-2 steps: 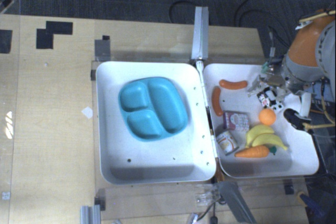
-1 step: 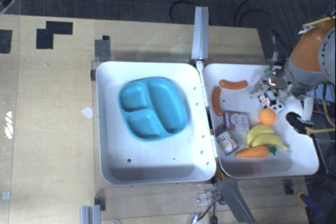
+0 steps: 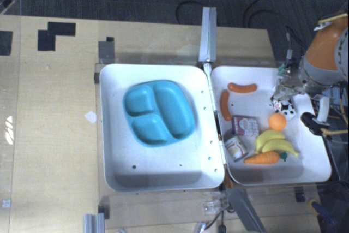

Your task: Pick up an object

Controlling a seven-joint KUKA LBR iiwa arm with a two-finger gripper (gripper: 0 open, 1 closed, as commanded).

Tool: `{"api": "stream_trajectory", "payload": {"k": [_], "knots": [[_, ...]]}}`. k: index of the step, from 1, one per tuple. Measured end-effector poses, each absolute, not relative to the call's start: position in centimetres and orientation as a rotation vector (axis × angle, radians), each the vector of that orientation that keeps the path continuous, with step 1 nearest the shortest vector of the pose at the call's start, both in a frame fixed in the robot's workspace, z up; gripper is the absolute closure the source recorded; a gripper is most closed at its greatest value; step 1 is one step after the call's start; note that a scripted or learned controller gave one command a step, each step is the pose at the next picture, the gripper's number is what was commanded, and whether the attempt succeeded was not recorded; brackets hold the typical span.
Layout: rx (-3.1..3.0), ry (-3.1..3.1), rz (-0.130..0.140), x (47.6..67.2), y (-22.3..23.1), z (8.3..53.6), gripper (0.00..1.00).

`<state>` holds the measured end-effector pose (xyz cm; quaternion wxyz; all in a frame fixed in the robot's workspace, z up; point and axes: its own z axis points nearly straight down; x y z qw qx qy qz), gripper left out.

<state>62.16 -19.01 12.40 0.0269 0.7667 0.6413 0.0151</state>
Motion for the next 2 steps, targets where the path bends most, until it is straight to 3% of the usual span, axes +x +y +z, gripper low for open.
{"api": "stream_trajectory", "payload": {"k": [1, 2], "knots": [[2.787, 1.442, 0.005, 57.1, -17.0, 26.3, 1.0], [2.084, 2.343, 0.005, 56.8, -16.2, 27.4, 1.0]]}}
